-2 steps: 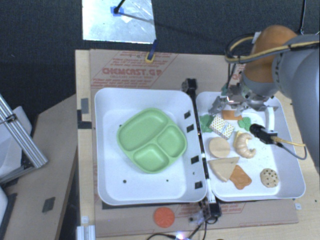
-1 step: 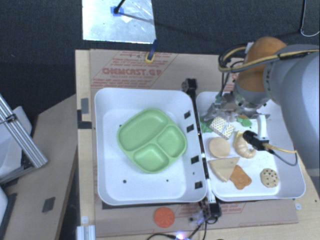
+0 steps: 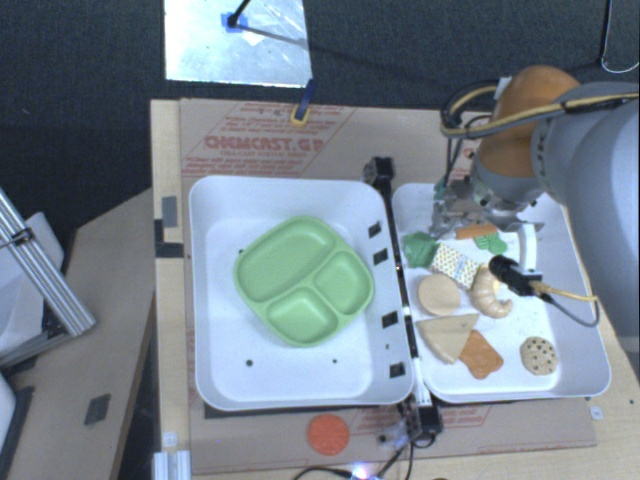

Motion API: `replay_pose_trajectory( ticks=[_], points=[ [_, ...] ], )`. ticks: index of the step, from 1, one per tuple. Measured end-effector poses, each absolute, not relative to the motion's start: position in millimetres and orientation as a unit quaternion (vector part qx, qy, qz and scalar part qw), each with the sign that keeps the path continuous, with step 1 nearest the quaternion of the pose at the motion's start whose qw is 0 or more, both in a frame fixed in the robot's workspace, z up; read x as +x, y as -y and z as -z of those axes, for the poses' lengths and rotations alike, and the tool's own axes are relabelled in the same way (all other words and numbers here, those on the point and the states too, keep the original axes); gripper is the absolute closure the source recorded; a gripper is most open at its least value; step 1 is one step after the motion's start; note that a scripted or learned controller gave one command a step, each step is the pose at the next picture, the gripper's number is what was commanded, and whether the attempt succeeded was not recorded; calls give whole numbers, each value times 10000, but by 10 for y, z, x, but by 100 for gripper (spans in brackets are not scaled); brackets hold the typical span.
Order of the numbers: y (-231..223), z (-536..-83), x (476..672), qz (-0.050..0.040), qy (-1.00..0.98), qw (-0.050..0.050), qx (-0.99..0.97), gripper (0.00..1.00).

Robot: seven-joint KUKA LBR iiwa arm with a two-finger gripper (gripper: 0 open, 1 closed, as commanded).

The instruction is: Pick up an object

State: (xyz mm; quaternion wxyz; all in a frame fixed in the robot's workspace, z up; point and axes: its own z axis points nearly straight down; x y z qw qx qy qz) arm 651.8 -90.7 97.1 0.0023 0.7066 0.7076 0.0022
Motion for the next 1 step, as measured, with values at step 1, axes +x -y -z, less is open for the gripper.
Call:
replay_pose_trajectory(
  ticks=[1],
  points=[
    [989, -1570, 6498, -22, -7072, 31, 7070, 100]
  ],
)
